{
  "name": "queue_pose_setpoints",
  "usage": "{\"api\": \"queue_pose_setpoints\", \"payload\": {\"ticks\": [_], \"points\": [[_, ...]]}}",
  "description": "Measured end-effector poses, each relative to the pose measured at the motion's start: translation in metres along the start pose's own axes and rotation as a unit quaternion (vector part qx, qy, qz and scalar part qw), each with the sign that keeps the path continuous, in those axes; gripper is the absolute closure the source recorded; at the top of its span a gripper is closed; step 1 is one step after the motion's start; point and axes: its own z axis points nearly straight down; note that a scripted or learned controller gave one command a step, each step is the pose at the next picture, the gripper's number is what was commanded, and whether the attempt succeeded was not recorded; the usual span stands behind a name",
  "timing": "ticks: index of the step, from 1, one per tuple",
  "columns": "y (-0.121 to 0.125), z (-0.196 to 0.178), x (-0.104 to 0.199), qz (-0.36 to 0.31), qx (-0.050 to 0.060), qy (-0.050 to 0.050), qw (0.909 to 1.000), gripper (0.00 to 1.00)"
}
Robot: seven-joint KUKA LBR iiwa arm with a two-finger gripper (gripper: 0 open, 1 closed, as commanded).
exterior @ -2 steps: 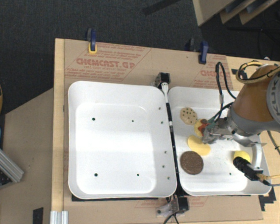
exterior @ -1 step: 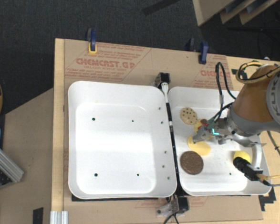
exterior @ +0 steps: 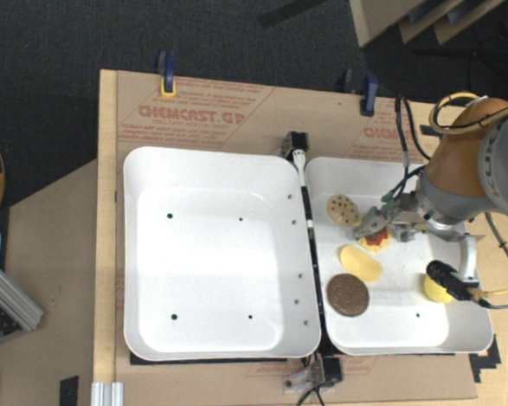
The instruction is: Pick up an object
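Gripper [exterior: 381, 226] above red toy [exterior: 375, 242] in right bin [exterior: 401, 331]; apart or together, cannot tell. Toy likely light, stiff, small: pinch across middle.

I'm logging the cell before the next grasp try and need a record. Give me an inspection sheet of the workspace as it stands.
Surface: bench board bears the left bin and right bin side by side.
Job's things: in the right bin, speckled cookie, yellow piece, brown disc, small red thing.
Clutter: nothing seen.
Grippers: gripper low over the small red thing; no grasp can be made out.
Cables: black cable runs from the far edge to the arm.
Surroundings: blue clamps on the far edge; dark floor; metal rail at left.
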Motion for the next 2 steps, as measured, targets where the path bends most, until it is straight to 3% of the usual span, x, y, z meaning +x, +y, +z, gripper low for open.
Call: {"api": "queue_pose_setpoints", "payload": {"ticks": [1, 2], "points": [[0.002, -0.015, 0.001, 0.0, -0.004, 0.0, 1.0, 1.0], [0.042, -0.107, 0.077, -0.004, -0.005, 0.002, 1.0, 1.0]]}}
